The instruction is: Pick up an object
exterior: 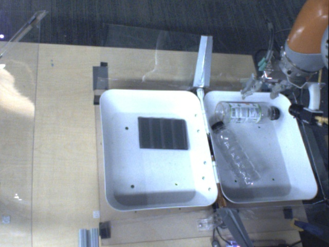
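Two clear plastic bottles lie in the right bin (pixel 300 161). One bottle (pixel 245 112) lies crosswise near the far wall, its black cap pointing right. The other bottle (pixel 237 152) lies at a slant from the bin's left wall toward the middle, its black cap at the upper left end. In the left bin (pixel 115 138) sits a dark ribbed rectangular block (pixel 163 133). My gripper (pixel 263 89) hangs over the far rim of the right bin, just beyond the crosswise bottle. It is open, its two fingers spread with nothing between them.
A metal upright post (pixel 203 60) stands at the back where the two bins meet. Clear plastic panels rise along the back and left of the bench. Cables and dark fittings sit at the right edge beside the arm.
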`<state>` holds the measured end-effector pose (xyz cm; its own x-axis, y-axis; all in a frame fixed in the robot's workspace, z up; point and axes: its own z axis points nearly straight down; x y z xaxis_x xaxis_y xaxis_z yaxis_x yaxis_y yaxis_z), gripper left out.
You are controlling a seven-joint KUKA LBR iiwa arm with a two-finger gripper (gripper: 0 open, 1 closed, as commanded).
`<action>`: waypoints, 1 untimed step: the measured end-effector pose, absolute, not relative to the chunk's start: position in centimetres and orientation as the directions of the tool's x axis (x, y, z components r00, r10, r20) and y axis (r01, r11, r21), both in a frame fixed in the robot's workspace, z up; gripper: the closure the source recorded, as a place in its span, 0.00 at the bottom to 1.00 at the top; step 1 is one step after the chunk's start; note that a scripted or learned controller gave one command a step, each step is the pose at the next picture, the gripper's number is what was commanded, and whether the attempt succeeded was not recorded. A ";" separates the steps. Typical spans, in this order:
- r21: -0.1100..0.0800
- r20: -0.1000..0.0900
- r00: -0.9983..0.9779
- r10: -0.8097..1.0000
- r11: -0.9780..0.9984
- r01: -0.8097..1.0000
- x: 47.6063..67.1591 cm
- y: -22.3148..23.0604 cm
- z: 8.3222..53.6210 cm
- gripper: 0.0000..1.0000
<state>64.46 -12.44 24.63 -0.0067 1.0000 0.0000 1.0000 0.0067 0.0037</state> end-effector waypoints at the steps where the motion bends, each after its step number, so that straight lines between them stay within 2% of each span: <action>1: 0.003 -0.001 -0.087 0.996 0.087 0.996 65.6 -15.4 18.0 0.00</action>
